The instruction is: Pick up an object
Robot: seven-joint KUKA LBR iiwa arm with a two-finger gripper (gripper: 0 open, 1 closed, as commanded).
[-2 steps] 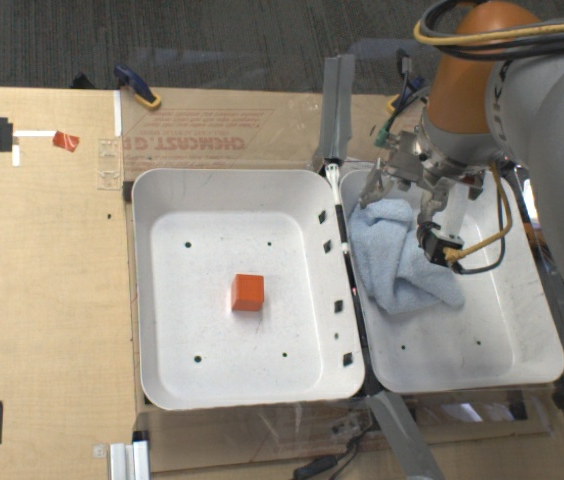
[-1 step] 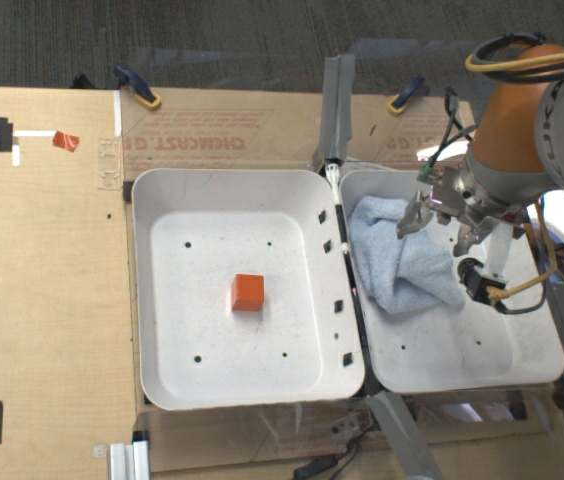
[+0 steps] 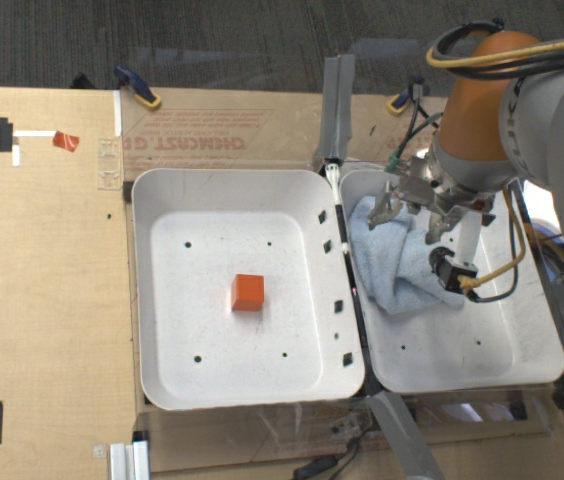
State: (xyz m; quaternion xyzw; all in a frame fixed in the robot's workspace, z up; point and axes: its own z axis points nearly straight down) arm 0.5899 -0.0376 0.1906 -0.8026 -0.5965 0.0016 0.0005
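A small orange-red block (image 3: 248, 293) lies near the middle of the left bin (image 3: 162, 268). In the right bin (image 3: 502, 348), a crumpled light-blue cloth (image 3: 392, 268) is bunched against the left wall. My gripper (image 3: 407, 221) hangs over the upper part of the cloth, reaching in from the right under the orange wrist band. Its two fingers (image 3: 380, 210) are spread apart and point down at the cloth. Nothing is visibly pinched between them. The arm's body hides the bin's far right corner.
A grey divider bar (image 3: 347, 268) runs between the two bins. Cables loop from the wrist (image 3: 492, 273) over the right bin. Cardboard (image 3: 222, 133) lies behind the left bin, with blue-and-yellow clamps (image 3: 138, 85) at the back. The wooden bench (image 3: 42, 288) extends to the left.
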